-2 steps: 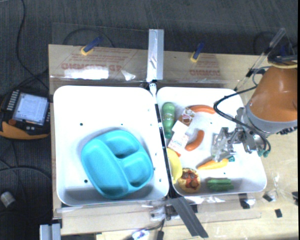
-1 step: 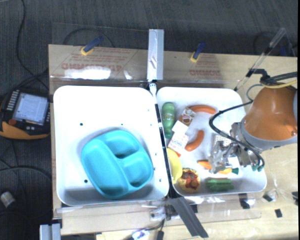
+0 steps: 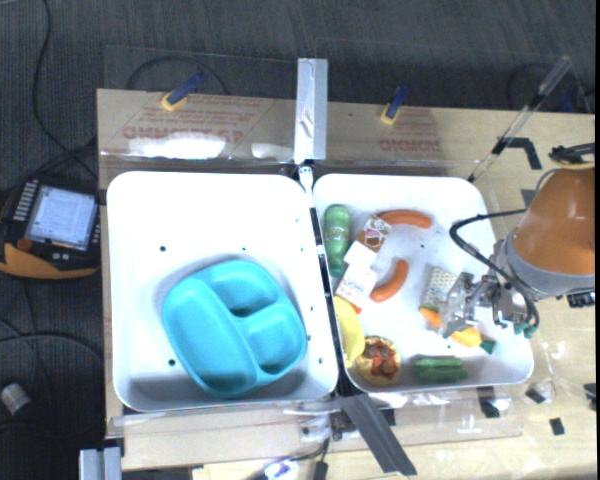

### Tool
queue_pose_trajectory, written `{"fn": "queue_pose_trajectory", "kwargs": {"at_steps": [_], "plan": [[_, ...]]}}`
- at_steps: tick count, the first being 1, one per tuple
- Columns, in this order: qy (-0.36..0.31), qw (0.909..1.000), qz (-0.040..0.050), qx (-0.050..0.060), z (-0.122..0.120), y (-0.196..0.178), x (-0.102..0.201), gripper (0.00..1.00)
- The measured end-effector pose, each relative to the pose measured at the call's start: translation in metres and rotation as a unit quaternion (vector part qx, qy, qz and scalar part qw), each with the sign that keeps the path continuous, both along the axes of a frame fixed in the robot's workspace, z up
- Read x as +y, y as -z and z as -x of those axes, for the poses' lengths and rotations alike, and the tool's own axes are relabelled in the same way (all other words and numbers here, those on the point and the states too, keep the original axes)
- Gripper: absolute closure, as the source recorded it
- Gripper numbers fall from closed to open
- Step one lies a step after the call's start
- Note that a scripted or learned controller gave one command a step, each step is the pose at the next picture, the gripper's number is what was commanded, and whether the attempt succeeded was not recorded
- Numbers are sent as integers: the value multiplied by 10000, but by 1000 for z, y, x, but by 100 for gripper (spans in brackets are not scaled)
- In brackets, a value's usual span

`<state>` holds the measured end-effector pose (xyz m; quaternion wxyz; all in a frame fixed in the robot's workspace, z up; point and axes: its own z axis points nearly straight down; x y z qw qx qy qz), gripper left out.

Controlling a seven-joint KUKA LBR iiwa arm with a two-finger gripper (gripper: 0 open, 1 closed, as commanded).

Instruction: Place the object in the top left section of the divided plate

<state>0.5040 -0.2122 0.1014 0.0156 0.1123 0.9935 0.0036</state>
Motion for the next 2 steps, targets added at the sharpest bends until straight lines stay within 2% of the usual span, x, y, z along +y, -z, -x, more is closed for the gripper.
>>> {"fn": "queue_pose_trajectory", "kwargs": {"at_steps": [1, 2], "plan": [[1751, 9846, -9, -35, 6, 0, 2, 100], [3324, 9431, -83, -23, 5, 1, -7, 100]]}}
